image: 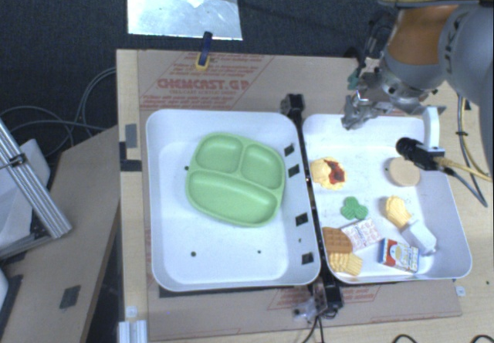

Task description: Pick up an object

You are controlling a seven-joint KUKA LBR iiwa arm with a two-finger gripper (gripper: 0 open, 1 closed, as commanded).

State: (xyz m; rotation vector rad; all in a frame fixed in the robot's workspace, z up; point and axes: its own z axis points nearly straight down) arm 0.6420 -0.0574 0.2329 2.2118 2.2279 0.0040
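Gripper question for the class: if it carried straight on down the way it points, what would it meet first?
Probably the bare floor of the right bin: the gripper points down near that bin's back edge, with no toy seen beneath it. Its height is hard to judge.

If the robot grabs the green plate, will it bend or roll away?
The green plate looks like stiff moulded plastic with three compartments, so it probably won't bend. It lies flat in the left bin, so rolling seems unlikely. Its wide, shallow shape may slip from narrow fingers.

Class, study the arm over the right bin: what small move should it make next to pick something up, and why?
Probably shift the gripper toward the bin's middle and lower it over the pizza slice. It hangs above the right bin's far edge, and that slice lies nearest, apart from the rest.
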